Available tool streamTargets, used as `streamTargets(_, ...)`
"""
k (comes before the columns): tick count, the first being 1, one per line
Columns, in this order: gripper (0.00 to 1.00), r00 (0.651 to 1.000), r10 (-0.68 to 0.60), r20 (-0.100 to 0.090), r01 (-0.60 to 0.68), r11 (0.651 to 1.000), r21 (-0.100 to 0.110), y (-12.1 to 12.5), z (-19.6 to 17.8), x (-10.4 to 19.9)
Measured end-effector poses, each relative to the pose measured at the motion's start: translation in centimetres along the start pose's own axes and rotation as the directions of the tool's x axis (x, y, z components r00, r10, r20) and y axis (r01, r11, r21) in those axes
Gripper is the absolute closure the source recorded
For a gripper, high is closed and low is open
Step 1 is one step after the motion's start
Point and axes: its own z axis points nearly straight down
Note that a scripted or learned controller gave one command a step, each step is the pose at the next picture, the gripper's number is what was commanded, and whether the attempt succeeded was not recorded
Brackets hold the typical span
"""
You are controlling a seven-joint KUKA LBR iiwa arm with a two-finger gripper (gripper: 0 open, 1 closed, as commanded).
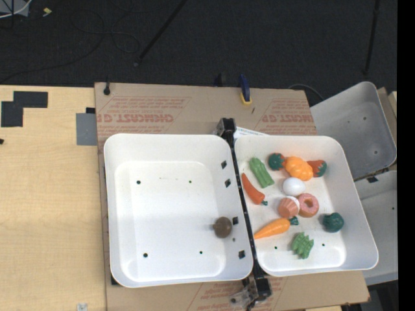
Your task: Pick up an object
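Observation:
The right bin (353,238) holds several toy foods: a green pickle (260,172), a red chilli (251,189), an orange pepper (297,167), a white egg (293,186), a pink donut (308,205), a salmon-coloured piece (288,207), an orange carrot (273,228), a dark green broccoli (333,222) and a green leafy piece (302,245). A small brown ball (222,227) lies in the left bin (130,264), near its right wall.
Both bins rest on a cardboard sheet (168,112) on the wooden bench (45,206). A black divider clip strip (238,199) runs between the bins. A grey metal plate (360,128) stands at the right.

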Motion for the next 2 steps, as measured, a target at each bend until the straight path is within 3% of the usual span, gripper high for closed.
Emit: streamTargets(2, 1.00, 1.000, -0.006, -0.001, 0.006, 1.000, 0.000, 0.15, -0.01, 0.24)
